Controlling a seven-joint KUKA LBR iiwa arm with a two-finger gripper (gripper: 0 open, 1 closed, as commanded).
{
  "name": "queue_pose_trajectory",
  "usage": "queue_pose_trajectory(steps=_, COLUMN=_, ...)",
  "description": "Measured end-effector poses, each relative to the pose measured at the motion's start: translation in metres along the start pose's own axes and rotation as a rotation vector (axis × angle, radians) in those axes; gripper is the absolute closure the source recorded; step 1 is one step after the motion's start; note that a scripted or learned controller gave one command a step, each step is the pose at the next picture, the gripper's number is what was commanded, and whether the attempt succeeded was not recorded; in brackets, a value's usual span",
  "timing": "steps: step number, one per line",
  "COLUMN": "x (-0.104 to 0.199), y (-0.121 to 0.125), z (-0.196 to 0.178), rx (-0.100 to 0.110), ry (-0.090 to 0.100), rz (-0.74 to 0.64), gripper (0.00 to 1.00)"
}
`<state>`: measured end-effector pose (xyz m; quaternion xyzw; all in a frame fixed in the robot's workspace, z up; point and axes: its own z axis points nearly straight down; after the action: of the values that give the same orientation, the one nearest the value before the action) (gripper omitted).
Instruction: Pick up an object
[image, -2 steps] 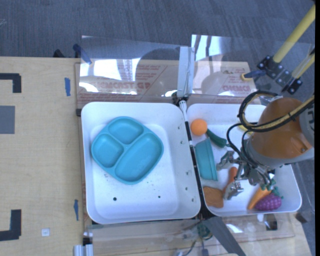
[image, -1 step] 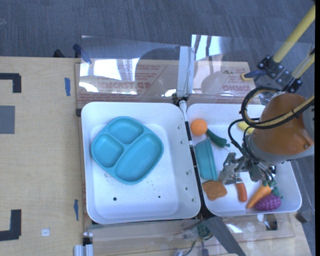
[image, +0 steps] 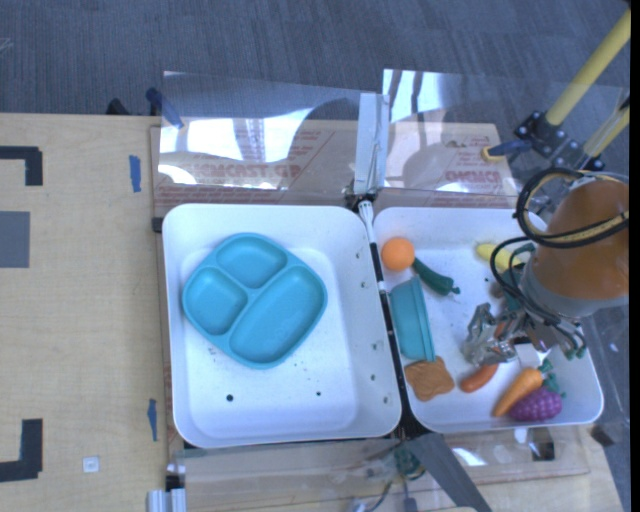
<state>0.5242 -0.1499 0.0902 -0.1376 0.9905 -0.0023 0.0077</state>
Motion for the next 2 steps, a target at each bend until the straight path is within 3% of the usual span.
queue_pose_trajectory(steps=1, x=0.000, y=0.000, z=0.001, rx=-0.001, ry=0.001, rz=0.000, gripper=0.00)
queue_pose_trajectory(steps=2, x=-0.004, y=0.000, z=-0.013, rx=0.004, ry=-0.011, rz=0.000, gripper=1.00)
